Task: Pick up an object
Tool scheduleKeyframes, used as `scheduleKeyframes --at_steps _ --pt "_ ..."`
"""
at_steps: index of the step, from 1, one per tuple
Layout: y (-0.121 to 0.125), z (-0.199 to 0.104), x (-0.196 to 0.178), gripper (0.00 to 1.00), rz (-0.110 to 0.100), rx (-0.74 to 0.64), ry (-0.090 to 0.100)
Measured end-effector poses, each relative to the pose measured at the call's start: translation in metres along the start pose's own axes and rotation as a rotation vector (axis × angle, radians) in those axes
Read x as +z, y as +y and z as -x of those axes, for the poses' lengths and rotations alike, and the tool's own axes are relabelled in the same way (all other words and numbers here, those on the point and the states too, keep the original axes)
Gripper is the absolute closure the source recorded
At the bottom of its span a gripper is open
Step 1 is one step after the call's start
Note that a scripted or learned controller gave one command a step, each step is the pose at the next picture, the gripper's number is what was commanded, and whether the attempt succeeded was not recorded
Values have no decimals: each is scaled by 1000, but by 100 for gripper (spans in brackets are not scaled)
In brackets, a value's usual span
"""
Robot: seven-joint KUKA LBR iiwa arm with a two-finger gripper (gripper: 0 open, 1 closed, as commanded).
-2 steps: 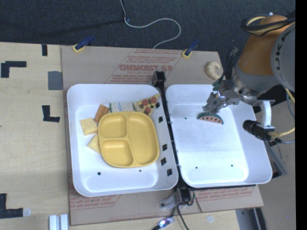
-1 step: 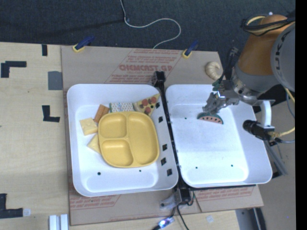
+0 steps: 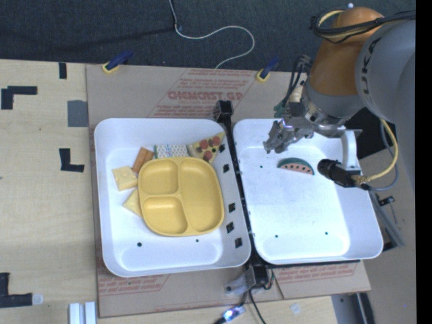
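Note:
My gripper hangs over the back left part of the right bin, with nothing visible between its fingers. A watermelon slice toy lies on the bin floor just right of and in front of the gripper. In the left bin sits a yellow divided plate. Behind the plate lie a pizza slice toy, a patterned piece, an orange-brown piece and pale cracker-like pieces.
The arm's grey body and orange band loom over the right bin's back right corner. A black fitting with a cable hangs beside the watermelon slice. A black divider runs between the bins.

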State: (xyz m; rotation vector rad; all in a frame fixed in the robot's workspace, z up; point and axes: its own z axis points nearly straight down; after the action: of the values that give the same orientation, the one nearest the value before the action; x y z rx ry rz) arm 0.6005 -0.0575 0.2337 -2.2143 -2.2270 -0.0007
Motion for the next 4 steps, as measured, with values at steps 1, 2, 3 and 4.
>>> scheduleKeyframes --at_steps 1,2,3,4 --pt "10 -53 14 100 -2 1 -1" --pt "26 -106 2 100 0 0 0" --pt "34 -151 17 100 -1 1 -2" --pt "36 -136 1 100 0 4 -1"
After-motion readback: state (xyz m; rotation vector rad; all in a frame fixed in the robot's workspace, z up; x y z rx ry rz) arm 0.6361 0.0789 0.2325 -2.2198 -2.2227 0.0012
